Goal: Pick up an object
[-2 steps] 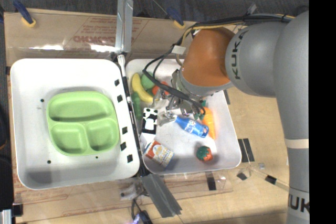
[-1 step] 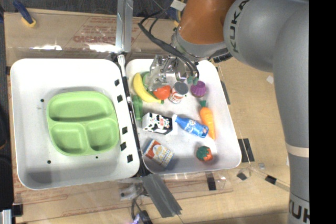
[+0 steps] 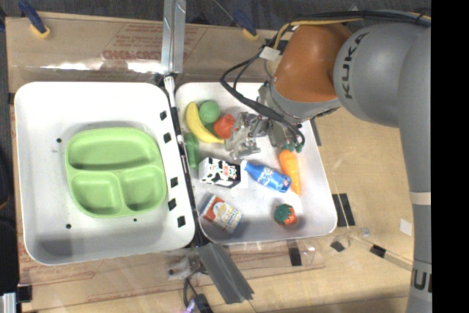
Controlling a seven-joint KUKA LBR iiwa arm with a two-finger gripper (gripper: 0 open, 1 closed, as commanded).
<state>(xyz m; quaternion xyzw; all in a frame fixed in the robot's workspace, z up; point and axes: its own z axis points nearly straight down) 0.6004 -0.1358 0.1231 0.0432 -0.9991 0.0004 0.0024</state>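
My gripper (image 3: 245, 137) hangs low in the right bin (image 3: 322, 194), just right of a red tomato-like piece (image 3: 223, 125) and above a black-and-white carton (image 3: 220, 172). A yellow banana (image 3: 198, 124) and a green round fruit (image 3: 209, 111) lie at the bin's upper left. An orange carrot (image 3: 291, 167) and a blue bottle (image 3: 267, 177) lie to the gripper's lower right. A small orange juice box (image 3: 220, 214) and a strawberry-like piece (image 3: 284, 213) sit near the front. Nothing visible sits between the fingers.
The left bin (image 3: 37, 157) holds a green divided tray (image 3: 115, 171). A metal divider post (image 3: 173, 33) stands between the bins at the back. The arm's orange band and grey body (image 3: 344, 70) overhang the right bin's upper right corner.
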